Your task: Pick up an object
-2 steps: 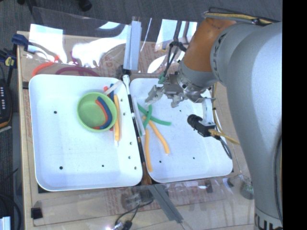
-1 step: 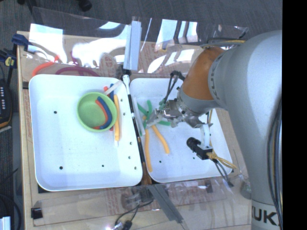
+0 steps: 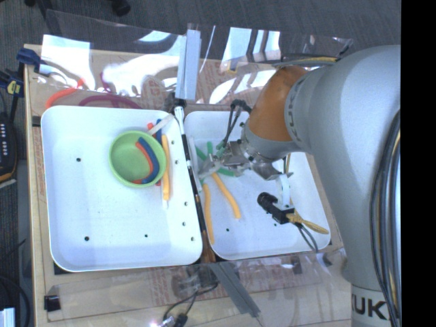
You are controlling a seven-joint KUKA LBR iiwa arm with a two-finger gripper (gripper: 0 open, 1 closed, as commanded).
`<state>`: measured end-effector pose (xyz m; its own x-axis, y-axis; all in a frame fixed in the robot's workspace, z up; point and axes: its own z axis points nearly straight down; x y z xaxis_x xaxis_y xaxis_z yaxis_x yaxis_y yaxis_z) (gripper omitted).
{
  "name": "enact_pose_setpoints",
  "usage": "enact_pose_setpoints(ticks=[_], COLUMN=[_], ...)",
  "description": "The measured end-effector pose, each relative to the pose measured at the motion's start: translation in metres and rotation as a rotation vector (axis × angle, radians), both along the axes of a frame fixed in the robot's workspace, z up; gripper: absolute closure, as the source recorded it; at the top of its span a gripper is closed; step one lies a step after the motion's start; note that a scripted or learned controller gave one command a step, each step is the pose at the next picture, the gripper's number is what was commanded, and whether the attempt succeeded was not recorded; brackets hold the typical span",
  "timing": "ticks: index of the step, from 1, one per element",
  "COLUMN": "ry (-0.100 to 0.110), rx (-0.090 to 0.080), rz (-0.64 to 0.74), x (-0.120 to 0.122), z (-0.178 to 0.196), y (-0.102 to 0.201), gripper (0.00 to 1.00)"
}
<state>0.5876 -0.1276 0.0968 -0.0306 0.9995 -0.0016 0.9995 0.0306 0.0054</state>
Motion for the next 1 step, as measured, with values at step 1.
enact_pose_setpoints(ticks=[1], ry=[0.005], rx=[0.003], rz=[0.001], x=[-0.0006], z=[0.0102], y=[0.0001], gripper=[1.00])
